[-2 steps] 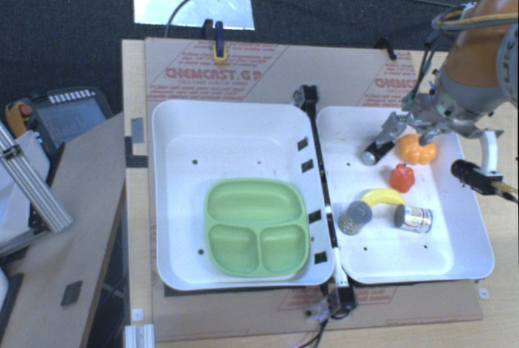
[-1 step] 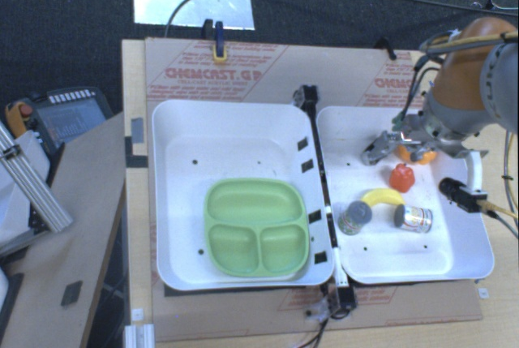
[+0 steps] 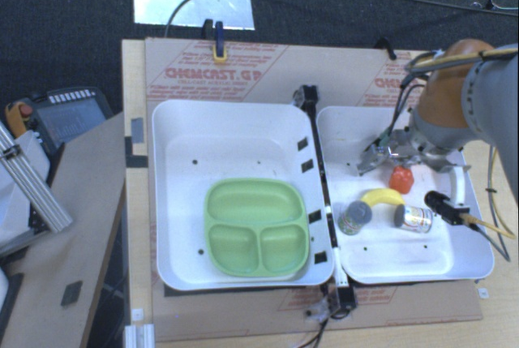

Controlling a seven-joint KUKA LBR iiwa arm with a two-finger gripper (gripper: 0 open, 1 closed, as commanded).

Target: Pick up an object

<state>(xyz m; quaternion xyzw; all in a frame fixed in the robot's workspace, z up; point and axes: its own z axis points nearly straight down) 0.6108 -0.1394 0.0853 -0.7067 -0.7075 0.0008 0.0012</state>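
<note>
My gripper [image 3: 379, 156] hangs low over the upper left part of the right bin [image 3: 405, 261]. Just right of and below it lies a small red object [image 3: 401, 178], close to the gripper tip; whether they touch I cannot tell. A yellow banana [image 3: 381, 197] lies below the red object. Toward the front of the banana, a grey round object [image 3: 355, 215] sits to the left and a small silver can [image 3: 415, 217] lies on its side to the right. Nothing is visibly held.
The left bin [image 3: 186, 135] holds a green divided plate [image 3: 256, 226] in its front half. A black divider [image 3: 318, 168] runs between the two bins. The arm's grey and orange wrist [image 3: 454, 99] covers the right bin's far right corner.
</note>
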